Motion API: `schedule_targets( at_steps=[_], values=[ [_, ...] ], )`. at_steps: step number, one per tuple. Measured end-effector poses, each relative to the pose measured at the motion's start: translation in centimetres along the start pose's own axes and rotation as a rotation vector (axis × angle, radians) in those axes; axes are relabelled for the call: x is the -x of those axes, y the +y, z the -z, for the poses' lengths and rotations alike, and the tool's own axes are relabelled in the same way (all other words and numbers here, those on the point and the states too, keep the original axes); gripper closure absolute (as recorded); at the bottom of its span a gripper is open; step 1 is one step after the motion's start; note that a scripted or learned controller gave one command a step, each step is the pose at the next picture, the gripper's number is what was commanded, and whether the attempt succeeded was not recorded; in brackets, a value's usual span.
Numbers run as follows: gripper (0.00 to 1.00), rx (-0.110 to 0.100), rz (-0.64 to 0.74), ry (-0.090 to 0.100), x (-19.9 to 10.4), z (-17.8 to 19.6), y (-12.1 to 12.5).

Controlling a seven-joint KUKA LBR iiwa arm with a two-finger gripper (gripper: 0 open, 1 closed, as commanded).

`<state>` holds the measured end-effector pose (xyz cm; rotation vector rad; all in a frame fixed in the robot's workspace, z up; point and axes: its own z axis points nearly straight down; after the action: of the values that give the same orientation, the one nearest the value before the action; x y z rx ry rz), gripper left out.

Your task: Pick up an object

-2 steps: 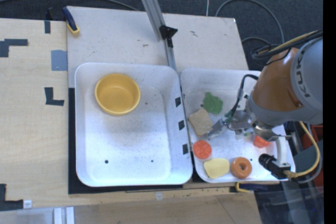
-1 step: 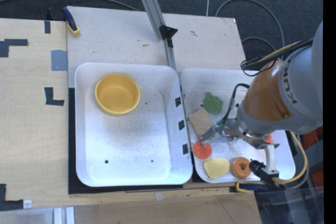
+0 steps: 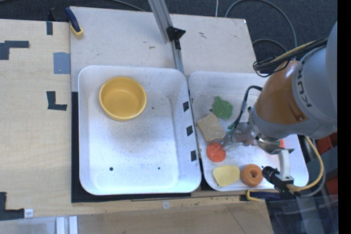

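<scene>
The right bin (image 3: 241, 80) holds a green leafy piece (image 3: 222, 107), a tan block (image 3: 210, 127), a red round piece (image 3: 216, 152), a pale yellow piece (image 3: 226, 175) and an orange ring (image 3: 252, 175). My gripper (image 3: 235, 133) is low inside this bin, just right of the tan block and above the red piece. The wrist and arm cover most of it, so the fingers cannot be made out, and nothing shows between them.
A yellow bowl (image 3: 123, 97) sits at the back left of the left bin (image 3: 93, 172). A metal pole (image 3: 159, 0) slants over the bench behind the bins. Cables trail at the back right, and the arm's body (image 3: 299, 96) covers the right bin's right side.
</scene>
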<state>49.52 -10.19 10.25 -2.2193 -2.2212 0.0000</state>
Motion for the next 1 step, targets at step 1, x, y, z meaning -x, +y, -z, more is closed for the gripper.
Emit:
schedule_targets(
  at_steps=[1],
  values=[
    [1.0,0.005,0.001,-0.002,0.27,6.15,0.52]
  ],
)
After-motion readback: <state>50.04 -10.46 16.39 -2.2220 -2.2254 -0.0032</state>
